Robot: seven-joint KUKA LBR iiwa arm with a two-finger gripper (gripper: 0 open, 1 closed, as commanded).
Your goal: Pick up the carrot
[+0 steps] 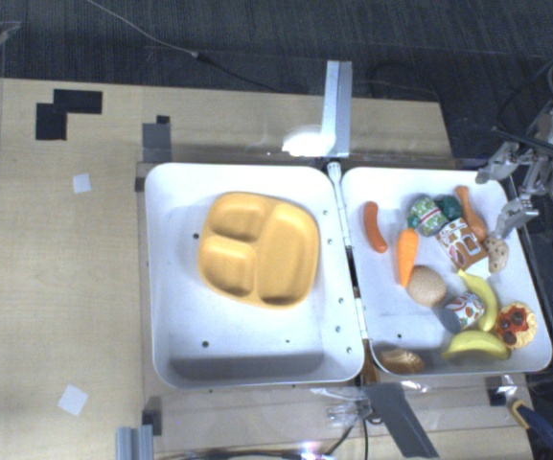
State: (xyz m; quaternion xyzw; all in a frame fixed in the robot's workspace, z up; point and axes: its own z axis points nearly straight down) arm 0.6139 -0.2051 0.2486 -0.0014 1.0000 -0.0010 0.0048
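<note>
The carrot (406,255), orange and tapered with its tip pointing down, lies in the right bin (381,295) left of centre. It touches a brown potato-like piece (427,285) at its lower right. My gripper (500,195) hangs over the bin's upper right corner, well to the right of the carrot. Its fingers are spread open with nothing between them.
Around the carrot lie an orange-red sausage (376,226), a green packet (427,214), a thin orange stick (470,212), a printed box (462,243), a banana (480,324), a small can (463,309) and a berry tart (513,323). The left bin (175,286) holds a yellow divided tray (258,248).
</note>
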